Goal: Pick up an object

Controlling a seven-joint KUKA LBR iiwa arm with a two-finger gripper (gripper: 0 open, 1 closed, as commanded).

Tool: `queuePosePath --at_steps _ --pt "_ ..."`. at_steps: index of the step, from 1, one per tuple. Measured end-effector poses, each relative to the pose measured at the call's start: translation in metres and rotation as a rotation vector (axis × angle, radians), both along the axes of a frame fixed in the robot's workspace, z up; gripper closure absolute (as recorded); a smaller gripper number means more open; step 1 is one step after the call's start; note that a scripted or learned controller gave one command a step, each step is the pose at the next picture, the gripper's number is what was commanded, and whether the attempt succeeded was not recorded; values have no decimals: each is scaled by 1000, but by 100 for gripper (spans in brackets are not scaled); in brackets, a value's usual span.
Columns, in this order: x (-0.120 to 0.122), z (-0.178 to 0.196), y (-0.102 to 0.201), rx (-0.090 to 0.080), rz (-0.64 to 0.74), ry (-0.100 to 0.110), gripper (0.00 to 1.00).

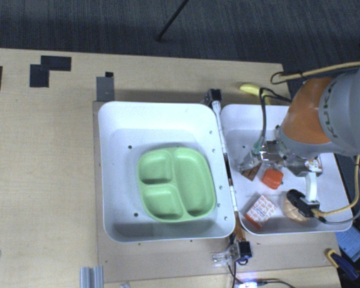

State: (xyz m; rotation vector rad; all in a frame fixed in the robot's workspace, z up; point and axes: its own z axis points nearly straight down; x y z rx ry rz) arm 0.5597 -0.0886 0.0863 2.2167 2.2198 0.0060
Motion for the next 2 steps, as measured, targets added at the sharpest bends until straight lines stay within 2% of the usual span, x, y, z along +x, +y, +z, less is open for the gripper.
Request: queuePosePath --at_steps 1,2 --pt "2 12 1 1 1 -5 100" --pt "-69 99 68 2 4 4 100"
